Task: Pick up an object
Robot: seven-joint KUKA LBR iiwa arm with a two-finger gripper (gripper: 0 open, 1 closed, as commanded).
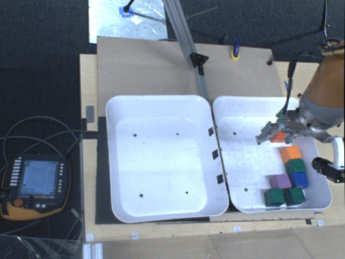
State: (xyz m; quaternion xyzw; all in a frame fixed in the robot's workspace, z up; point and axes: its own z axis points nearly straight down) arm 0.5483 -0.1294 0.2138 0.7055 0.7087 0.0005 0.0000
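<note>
Teach pendant [35, 186] left of bench [151, 63]

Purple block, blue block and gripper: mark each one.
purple block [280, 181]: camera view, its top face.
blue block [300, 179]: camera view, its top face.
gripper [268, 135]: camera view, between its fingertips.

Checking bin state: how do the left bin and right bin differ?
The right bin holds coloured blocks clustered near its right side; the left bin has none. The gripper hangs over the right bin, not over the left bin. Both are shallow, white and rounded at the corners.
</note>
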